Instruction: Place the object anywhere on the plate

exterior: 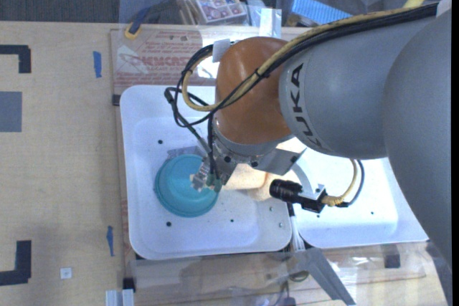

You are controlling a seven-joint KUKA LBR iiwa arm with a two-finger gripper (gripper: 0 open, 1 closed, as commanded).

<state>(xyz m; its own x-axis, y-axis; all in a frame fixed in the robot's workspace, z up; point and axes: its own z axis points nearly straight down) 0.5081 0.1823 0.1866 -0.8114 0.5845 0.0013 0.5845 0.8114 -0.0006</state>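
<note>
Teal plate (183,186) sits in the left bin (143,125), toward its front-left part. The gripper (206,179) is right over the plate's right side, touching or nearly so — can't tell which. Whether the pincer is spread or pinching anything, I can't tell — it's too small and blurry. Just right of the plate there's a pale tan object (247,183) tucked under the arm (323,89).

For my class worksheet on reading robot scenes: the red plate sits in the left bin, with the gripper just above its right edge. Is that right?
Not quite: the plate is teal blue, not red. The camera view shows it in the left bin, with the gripper over its right edge, as you said.
</note>
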